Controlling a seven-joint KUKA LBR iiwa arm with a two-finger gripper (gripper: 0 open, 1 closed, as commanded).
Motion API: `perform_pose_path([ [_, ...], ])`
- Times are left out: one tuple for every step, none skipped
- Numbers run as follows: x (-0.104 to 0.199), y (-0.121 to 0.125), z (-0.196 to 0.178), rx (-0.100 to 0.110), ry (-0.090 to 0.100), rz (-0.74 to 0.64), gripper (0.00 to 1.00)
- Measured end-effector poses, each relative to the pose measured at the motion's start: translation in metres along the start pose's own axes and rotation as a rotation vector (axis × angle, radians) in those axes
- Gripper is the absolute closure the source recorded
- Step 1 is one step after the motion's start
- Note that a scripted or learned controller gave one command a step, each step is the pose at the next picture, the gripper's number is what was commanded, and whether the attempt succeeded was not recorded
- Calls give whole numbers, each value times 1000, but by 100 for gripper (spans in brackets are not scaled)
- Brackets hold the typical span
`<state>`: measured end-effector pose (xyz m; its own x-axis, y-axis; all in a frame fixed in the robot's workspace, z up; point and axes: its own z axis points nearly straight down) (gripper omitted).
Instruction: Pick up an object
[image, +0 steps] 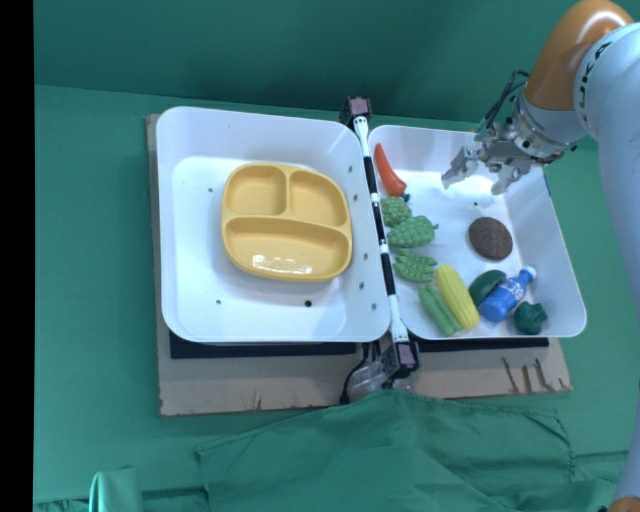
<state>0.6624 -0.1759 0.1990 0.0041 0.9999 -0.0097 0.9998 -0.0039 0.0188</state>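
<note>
The end effector (484, 176) hangs spread wide and empty over the right bin (562, 262) — nothing picked up yet, the brown disc (490, 237) just below.

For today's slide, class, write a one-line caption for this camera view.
Grey arm's open two-finger gripper hovers above round brown patty in right white bin; yellow compartment plate sits left.

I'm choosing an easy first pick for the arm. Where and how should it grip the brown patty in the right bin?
Come straight down on the brown patty and close across its rim. It lies flat and round, so any finger direction suits, and bare bin floor surrounds it. The gripper hovers just beyond it, fingers spread.
</note>
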Motion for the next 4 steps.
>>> perform_pose_path([
  [0,0,0,0,0,0,0],
  [-1,2,-14,-8,-3,2,100],
  [-1,2,-13,-7,-4,2,0],
  [-1,2,-13,-7,-4,2,0],
])
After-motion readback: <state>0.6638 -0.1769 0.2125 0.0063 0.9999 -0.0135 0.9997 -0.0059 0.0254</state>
